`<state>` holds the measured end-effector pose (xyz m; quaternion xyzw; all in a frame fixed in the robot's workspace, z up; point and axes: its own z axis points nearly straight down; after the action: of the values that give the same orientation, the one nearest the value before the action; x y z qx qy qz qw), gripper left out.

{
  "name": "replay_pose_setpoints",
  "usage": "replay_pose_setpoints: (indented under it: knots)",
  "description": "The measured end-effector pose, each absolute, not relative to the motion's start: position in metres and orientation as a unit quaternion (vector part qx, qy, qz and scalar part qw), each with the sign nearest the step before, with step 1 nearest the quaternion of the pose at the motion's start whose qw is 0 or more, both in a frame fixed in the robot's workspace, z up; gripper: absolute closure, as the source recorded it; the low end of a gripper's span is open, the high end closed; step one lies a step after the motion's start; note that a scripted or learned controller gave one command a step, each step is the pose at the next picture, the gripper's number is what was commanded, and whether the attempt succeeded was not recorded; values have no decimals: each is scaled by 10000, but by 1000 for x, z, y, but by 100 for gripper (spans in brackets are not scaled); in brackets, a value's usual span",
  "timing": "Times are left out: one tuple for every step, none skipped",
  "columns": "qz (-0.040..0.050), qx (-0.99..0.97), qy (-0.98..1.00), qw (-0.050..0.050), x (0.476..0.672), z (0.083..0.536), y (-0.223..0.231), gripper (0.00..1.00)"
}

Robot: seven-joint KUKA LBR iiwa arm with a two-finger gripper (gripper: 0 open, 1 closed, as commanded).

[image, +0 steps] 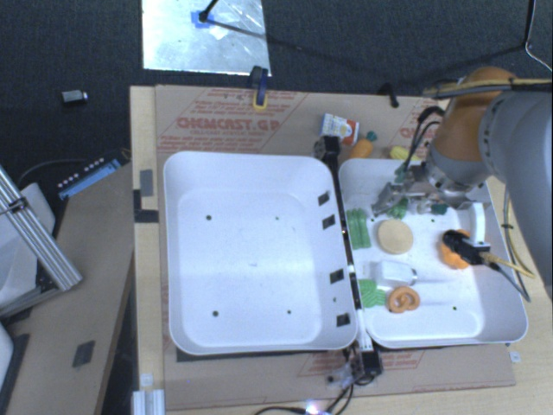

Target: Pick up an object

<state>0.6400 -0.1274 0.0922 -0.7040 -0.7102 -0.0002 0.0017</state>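
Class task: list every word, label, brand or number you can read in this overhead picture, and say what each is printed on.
"CHEMCAST GP", red, upside down as seen, on the brown board under the bins.
More red print on the board's right corner and front edge: too blurred to read.
Small package behind the bins: label unreadable.

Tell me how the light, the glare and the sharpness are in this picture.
In the camera view the light is even and soft, with weak shadows in the left bin; the shiny metal sheet at the top shows pale glare; the arm near the right side looks blurred, and the small things in the right bin are a little soft.
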Motion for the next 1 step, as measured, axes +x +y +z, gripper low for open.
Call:
replay_pose_setpoints:
  knots:
    - [-19,-7049,-7093,-21,642,108,-131,100]
